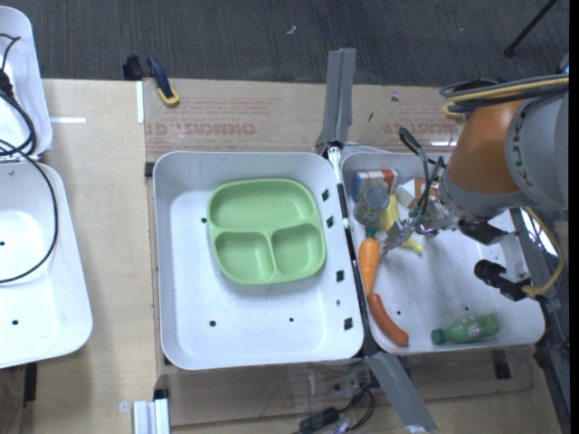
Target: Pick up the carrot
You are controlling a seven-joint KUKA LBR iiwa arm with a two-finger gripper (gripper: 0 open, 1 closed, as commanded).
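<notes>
Tool (395,239) just beside carrot (368,262)

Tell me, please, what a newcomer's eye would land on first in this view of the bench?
Probably the green divided plate, lying alone in the left bin. Next, the grey arm with its orange band reaching in from the right, its gripper low over the cluttered right bin beside the carrot. A red sausage-like piece and a green bottle lie nearer the front edge.
</notes>
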